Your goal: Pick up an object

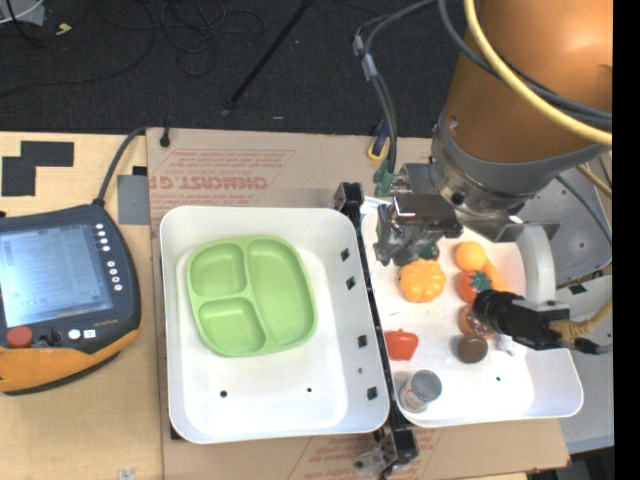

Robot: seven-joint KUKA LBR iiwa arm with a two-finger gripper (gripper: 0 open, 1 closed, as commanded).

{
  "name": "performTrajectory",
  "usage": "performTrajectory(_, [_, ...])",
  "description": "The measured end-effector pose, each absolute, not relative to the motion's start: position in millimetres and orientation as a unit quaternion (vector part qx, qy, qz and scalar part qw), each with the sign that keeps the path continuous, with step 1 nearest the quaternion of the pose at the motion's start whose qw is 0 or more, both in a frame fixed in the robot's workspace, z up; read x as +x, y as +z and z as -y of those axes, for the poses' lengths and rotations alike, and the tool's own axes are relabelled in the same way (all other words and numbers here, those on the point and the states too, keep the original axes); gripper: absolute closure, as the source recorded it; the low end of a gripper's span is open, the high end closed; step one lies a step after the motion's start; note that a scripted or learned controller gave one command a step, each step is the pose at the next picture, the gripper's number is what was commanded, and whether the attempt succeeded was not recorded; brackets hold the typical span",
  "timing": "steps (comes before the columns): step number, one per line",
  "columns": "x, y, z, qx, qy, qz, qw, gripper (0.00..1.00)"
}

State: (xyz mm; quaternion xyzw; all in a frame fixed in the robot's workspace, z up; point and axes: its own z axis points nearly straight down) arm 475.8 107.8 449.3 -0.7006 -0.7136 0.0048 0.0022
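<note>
Small orange pumpkin-shaped object [421,281] on the floor of the white bin on the view's right [560,388], in that bin's upper left part. Directly above it in the view, very close, contact impossible to judge: the hand [408,250], hung from the grey and orange arm [520,88] reaching in from the right. No telling whether the hand is spread or pressed together. Just right of the pumpkin, an orange ball [470,256], and below that a red object [468,286], partly hidden. Lower in the same bin, a small red-orange piece [401,344] near the left wall, a brown ball [471,348] to its right, and a grey cylinder [423,388] near the front edge. In the left white bin [200,408], a green divided plate [250,295]. At far left on the table [85,408], a touchscreen pendant with an orange rim [60,288].
</note>
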Motion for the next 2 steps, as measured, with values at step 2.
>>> performTrajectory(2, [476.1,467.4,-109.9,-0.693,0.0081,0.721,0.004,1.0])
